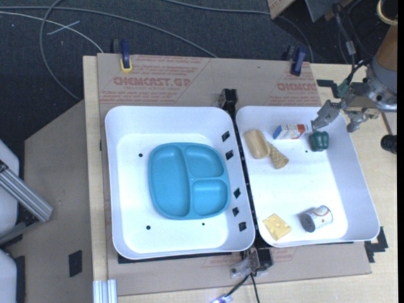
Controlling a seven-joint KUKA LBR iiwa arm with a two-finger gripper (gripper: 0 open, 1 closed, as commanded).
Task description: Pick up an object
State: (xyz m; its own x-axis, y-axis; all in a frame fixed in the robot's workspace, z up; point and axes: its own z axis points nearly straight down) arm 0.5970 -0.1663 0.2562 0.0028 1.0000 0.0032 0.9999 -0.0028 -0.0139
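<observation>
The right bin [353,169] holds several small things: a tan bread roll [255,142], a tan wedge [278,159], a small white, red and blue carton [290,131], a dark green lump [318,141], a yellow cheese piece [276,226] and a grey and white can [315,218] on its side. My gripper [336,124] hovers over the bin's far right corner, just above and right of the green lump. Its two fingers are spread open with nothing between them.
A blue divided plate [188,180] lies in the left bin [123,169]. Black clips line the wall between the two bins. Clamps hold the board at the back, and cables lie on the dark floor beyond it.
</observation>
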